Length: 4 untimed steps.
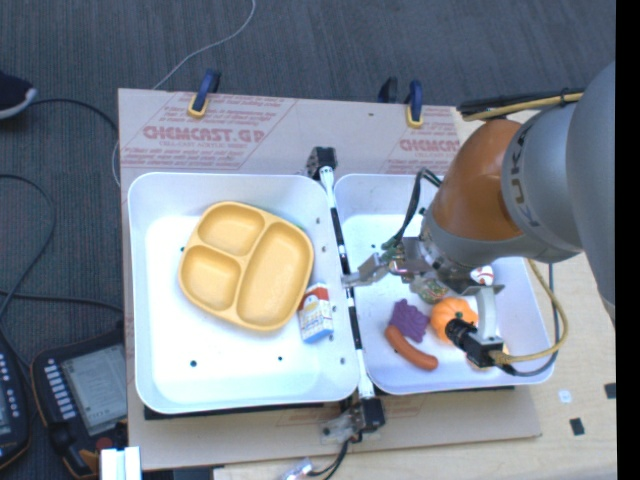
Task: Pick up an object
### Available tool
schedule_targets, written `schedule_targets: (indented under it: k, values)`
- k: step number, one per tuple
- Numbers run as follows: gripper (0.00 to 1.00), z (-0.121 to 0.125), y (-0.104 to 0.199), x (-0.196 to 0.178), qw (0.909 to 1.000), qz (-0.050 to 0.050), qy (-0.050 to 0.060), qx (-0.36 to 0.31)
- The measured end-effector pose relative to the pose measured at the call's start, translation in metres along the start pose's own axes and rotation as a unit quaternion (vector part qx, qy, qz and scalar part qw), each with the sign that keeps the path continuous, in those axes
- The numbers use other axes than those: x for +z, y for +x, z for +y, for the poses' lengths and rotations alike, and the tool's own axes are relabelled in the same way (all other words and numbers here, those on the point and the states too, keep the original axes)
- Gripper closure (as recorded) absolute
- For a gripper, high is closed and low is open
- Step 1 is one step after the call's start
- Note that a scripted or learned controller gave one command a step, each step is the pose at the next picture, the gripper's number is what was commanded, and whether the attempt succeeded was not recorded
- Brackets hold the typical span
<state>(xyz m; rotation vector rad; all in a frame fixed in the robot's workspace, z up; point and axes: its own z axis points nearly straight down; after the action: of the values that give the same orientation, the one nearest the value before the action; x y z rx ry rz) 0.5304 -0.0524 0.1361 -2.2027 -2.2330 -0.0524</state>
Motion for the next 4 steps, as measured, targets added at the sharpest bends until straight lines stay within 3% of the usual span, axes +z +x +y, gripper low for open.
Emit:
schedule_targets:
  k: [4]
  values:
    - [0.0, -0.0001, -0.0007, 0.0007, 1.0, 0.0, 0.0, 0.0]
